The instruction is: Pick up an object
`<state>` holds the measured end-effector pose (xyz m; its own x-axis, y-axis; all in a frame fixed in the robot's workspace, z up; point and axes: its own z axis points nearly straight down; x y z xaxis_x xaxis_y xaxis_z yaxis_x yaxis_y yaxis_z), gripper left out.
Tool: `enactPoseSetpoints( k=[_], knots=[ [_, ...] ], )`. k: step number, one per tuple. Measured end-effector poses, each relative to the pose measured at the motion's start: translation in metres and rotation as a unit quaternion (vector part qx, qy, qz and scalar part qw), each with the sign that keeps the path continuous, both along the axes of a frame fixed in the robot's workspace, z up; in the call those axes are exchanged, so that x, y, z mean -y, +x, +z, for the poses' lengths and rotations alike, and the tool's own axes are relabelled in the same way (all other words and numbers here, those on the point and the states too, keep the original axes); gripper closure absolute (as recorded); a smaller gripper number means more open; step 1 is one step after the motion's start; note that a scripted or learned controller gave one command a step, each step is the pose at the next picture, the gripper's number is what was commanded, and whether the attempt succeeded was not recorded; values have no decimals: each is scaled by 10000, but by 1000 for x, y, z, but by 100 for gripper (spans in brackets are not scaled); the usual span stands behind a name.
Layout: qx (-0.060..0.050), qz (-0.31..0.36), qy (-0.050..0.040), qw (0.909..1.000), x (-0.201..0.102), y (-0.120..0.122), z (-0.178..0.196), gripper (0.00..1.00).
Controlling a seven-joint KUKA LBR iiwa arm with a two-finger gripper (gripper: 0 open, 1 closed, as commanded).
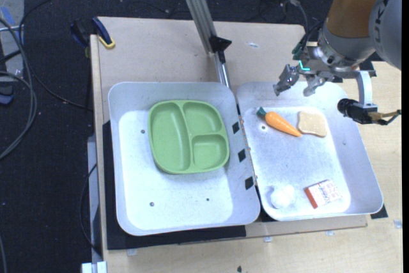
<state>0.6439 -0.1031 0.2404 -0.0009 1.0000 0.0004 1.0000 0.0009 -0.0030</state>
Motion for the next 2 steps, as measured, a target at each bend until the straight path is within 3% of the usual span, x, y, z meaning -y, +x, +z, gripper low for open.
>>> enactPoseSetpoints(
  k=[1, 2],
  knots=[
    [18, 2, -2, 10000, 0, 1, 2, 0],
    [-1, -4, -5, 10000, 0, 0, -41, 0]
  ],
)
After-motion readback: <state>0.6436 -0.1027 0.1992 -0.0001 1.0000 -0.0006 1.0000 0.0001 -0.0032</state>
